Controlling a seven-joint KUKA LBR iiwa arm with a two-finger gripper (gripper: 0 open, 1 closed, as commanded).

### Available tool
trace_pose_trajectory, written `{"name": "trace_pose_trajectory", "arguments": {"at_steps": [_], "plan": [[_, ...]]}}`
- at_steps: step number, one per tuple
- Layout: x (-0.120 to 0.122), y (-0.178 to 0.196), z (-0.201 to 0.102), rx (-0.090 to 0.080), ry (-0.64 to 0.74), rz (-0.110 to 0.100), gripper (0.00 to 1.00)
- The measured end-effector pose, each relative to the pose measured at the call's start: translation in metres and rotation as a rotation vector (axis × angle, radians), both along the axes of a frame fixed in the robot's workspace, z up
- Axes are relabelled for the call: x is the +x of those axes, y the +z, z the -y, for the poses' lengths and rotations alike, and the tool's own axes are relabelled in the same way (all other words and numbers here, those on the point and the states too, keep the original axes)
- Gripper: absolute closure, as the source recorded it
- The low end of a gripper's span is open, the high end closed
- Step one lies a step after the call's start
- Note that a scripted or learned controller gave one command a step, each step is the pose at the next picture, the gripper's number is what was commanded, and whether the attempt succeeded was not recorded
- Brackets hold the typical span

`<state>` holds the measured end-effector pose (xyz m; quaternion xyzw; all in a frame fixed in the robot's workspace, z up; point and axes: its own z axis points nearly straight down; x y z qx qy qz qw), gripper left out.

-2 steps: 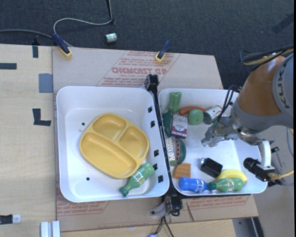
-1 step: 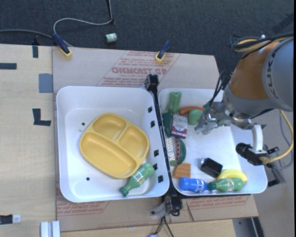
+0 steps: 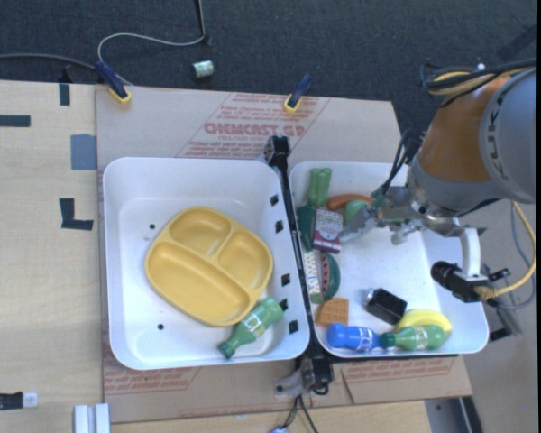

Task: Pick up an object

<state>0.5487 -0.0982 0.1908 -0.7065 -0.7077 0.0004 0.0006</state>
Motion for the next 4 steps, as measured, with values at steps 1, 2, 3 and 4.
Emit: {"name": "trace_pose_trajectory", "arguments": {"at_steps": [1, 2, 3, 4], "plan": [[0.012, -0.105, 0.002, 0.000, 0.000, 0.003, 0.00], [0.013, -0.096, 0.003, -0.002, -0.001, 0.003, 1.00], [0.035, 0.012, -0.026, -0.001, 0.000, 0.002, 1.00], [0.003, 0.057, -0.122, 0.001, 0.001, 0.000, 1.00]]}}
